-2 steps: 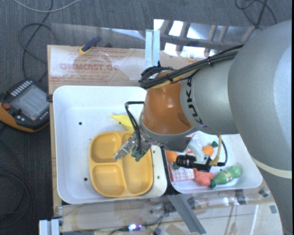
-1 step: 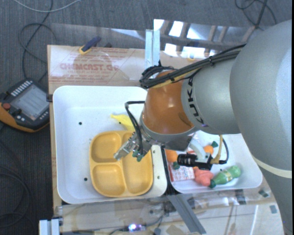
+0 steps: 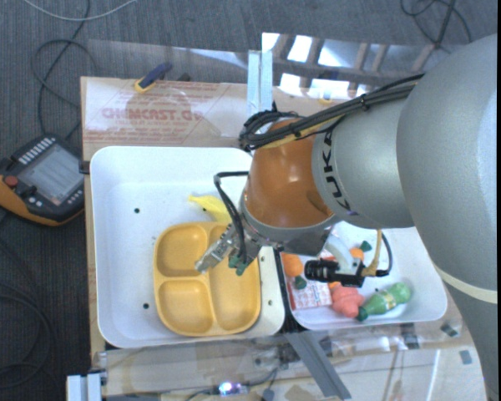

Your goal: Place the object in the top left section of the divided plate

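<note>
The yellow divided plate (image 3: 202, 289) lies in the left bin (image 3: 125, 224), toward its right side. My gripper (image 3: 225, 256) hangs over the plate's upper part, at the ridge between the top left section (image 3: 179, 249) and the long right section. A small dark green bit (image 3: 239, 263) shows at the gripper's tip; whether it is a held thing or part of the tool is unclear. A yellow banana-like object (image 3: 207, 205) lies in the bin just behind the plate, partly hidden by the wrist.
The right bin (image 3: 417, 307) holds an orange carrot-like toy (image 3: 346, 301), a green bottle-shaped toy (image 3: 386, 299), a red and white packet (image 3: 311, 295) and a small orange piece (image 3: 292, 264). The arm's bulk covers most of that bin. A teach pendant (image 3: 37, 180) lies at the far left.
</note>
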